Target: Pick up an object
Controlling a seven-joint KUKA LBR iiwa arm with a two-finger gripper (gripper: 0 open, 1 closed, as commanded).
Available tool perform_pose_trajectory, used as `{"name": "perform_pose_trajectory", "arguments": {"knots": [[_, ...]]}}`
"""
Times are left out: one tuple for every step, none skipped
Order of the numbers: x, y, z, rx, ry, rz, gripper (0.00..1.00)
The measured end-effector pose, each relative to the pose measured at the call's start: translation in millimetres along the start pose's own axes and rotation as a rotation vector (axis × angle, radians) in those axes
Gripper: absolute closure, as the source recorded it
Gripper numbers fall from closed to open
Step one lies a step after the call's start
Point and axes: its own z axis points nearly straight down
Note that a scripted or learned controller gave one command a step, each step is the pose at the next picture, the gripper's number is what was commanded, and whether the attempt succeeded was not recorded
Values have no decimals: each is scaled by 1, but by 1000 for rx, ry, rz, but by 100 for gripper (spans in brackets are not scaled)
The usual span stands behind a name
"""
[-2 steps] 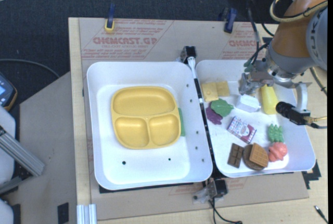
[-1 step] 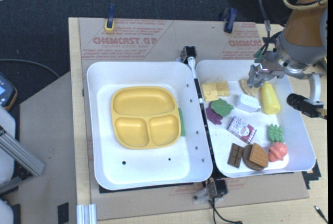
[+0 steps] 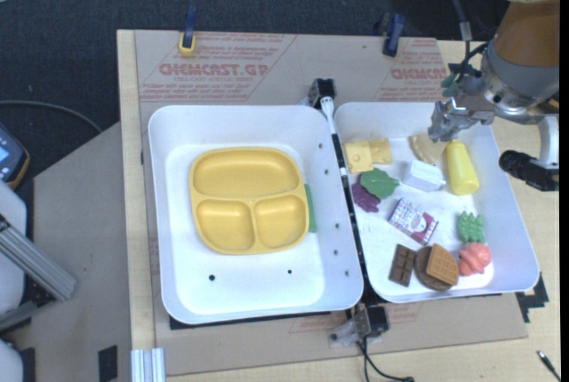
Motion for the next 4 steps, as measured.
{"name": "perform_pose_trajectory", "arguments": {"knots": [[42, -31, -8, 9, 3, -1, 100], [89, -48, -13, 8, 3, -2, 100], [129, -79, -10, 9, 3, -1, 100], [139, -88, -3, 8, 2, 0, 100]]}}
